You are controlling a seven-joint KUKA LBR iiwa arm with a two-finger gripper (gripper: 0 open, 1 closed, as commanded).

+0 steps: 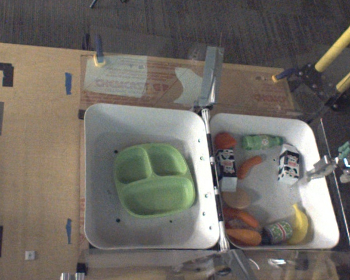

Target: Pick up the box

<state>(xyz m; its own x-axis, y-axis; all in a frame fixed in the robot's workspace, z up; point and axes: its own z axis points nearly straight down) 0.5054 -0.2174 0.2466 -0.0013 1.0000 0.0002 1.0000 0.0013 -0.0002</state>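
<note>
A small white box with black cow patches (288, 165) stands in the right part of the right bin (320, 206). A second, longer box with the same print (226, 166) lies against that bin's left wall. My gripper (327, 168) hangs at the right rim of the right bin, just right of the small box and apart from it. Nothing shows between it and the box.
The right bin also holds a green bottle (261, 141), a red item (224, 140), an orange sausage shape (250, 165), a banana (300, 224), a can (278, 231) and carrots (243, 234). A green divided tray (154, 180) lies in the left bin (104, 131).
</note>
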